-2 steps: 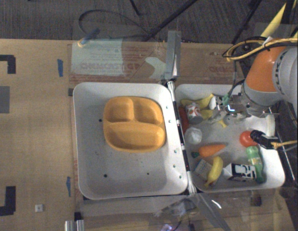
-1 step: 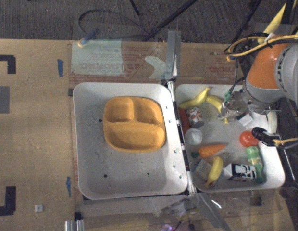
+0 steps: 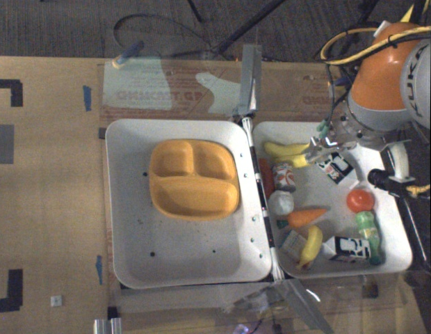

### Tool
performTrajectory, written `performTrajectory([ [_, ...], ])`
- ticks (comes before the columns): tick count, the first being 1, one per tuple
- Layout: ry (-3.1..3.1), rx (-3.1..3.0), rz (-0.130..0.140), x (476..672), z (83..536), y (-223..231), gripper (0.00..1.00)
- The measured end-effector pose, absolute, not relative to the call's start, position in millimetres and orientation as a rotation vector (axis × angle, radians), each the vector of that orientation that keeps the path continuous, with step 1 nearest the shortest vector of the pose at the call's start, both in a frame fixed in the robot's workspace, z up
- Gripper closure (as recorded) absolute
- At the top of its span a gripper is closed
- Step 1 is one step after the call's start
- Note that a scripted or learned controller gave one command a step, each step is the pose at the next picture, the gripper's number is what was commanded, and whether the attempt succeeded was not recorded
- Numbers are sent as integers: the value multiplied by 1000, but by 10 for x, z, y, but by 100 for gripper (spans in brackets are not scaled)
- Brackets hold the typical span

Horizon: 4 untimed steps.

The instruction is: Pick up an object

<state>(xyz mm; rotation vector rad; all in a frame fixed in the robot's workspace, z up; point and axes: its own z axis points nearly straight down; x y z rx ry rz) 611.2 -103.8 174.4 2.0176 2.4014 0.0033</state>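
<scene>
While the tool (image 3: 320,149) hovers over the right bin (image 3: 396,256), grip state unclear, a banana (image 3: 285,148) lies just left of it.

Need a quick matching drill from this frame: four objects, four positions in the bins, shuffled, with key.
Things:
1. orange divided plate
2. tomato
3. carrot
4. green bottle

Places:
A. middle of the right bin, pointing toward its right side
B. alone in the left bin
C. right bin, near its front right corner, just below the tomato
D. right bin, by its right wall, above the green bottle

Pairs: 1-B, 2-D, 3-A, 4-C
</scene>
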Motion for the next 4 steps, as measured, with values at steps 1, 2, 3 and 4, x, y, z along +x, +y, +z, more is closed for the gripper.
performTrajectory([
  [1, 2546, 1842, 0, 5371, 2238, -1262, 100],
  [2, 1932, 2473, 1, 5438, 2571, -1395, 100],
  [3, 1896, 2502, -1, 5956, 2445, -1792, 100],
  [4, 1787, 2579, 0, 6326, 1884, -1904, 100],
])
